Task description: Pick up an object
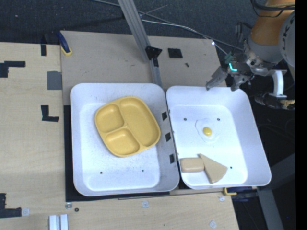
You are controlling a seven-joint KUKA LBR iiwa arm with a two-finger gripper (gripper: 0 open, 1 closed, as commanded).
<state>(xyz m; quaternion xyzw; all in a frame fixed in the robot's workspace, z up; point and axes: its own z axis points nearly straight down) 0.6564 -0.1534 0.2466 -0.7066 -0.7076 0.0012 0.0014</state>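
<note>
light wood bench [29, 143], dark floor [57, 8]

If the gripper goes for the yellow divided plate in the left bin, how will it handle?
The yellow divided plate looks like stiff moulded plastic, so probably light and rigid. It lies flat with low rims, so it likely slides across the left bin rather than tipping. Its glossy surface may be slippery.

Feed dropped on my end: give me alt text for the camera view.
The gripper hangs over the right bin's far rim, which holds a fried egg and two tan pieces. The left bin holds a yellow divided plate.
</note>
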